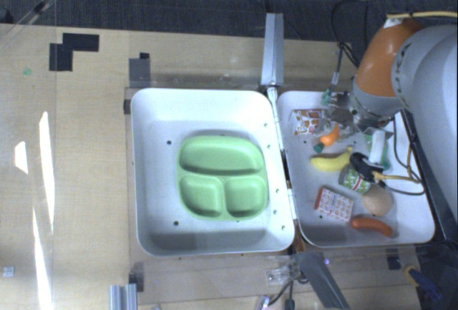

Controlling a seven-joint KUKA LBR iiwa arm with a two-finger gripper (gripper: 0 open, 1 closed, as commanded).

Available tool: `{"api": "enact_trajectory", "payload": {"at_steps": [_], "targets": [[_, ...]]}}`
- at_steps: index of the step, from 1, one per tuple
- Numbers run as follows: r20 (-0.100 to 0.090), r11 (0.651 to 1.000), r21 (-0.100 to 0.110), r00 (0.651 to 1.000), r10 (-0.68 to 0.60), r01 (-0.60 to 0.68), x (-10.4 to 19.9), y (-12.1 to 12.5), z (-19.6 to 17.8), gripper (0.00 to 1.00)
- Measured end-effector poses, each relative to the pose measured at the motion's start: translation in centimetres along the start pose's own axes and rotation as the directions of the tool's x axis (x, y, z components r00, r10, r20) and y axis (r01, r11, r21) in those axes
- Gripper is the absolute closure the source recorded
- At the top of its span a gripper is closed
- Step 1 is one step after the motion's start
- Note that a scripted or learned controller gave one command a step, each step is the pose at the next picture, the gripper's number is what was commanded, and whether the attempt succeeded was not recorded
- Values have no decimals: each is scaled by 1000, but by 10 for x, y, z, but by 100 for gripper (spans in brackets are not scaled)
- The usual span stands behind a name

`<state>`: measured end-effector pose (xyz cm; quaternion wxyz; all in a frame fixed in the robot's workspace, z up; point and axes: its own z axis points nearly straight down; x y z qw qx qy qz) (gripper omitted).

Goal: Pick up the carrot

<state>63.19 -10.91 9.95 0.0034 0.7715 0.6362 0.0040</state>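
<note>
Right bin (424, 226), front edge first: a sausage (371, 225) lies crosswise, with a red-patterned packet (334, 204) just left of it; the print on it is too small to read. Behind the sausage is a tan egg-like ball (378, 202), then a green can (353, 179), label unreadable. A banana (330, 162) lies crosswise further back.

Carrot (329, 136): small, orange, just behind the banana in the back half of the right bin. Long axis runs diagonal, top end toward back right, low end toward front left. Can't tell which end is the tip.

End effector (346, 117) sits just behind and right of the carrot, close above it, nearly touching in this view. Cannot tell its grip state; carrot isn't seen held.

A white packet (308, 122) with red print lies left of the carrot, text unreadable.

Left bin (154, 115) holds a green three-part tray (222, 174).

Worktop (71, 180): tan, black marks at back left.
</note>
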Motion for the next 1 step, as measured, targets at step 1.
{"api": "enact_trajectory", "payload": {"at_steps": [1], "targets": [[2,975,3,975,224,-224,72,-23,-153,100]]}}
